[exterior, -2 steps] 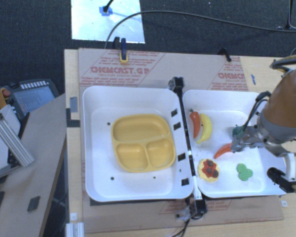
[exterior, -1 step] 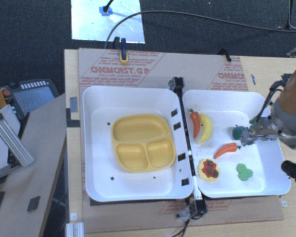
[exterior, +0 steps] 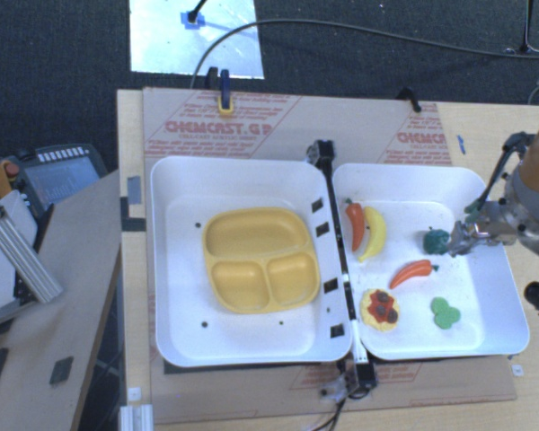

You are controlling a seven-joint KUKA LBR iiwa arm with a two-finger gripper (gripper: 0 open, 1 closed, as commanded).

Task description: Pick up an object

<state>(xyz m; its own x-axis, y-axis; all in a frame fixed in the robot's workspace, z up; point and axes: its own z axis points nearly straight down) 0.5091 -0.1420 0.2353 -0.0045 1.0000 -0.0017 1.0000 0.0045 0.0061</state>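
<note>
Gripper [exterior: 455,241] noted in right bin [exterior: 501,317]; dark green toy [exterior: 436,240] touching fingertips on left side; finger state cannot be told.

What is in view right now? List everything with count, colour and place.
bins: 2, white, side by side on the bench
tray: 1, yellow, three compartments, middle of the left bin
chilli: 1, red-orange, right bin near the divider, touching the banana
banana: 1, yellow, right bin, just right of the chilli
carrot: 1, orange, middle of the right bin
pizza: 1, yellow with red topping, front left of the right bin
green piece: 1, light green, front of the right bin
dark green toy: 1, right bin, at the gripper tip
pendant: 1, grey, left of the bench
arm: 1, grey, at the right edge
gripper: 1, low over the right bin
</note>
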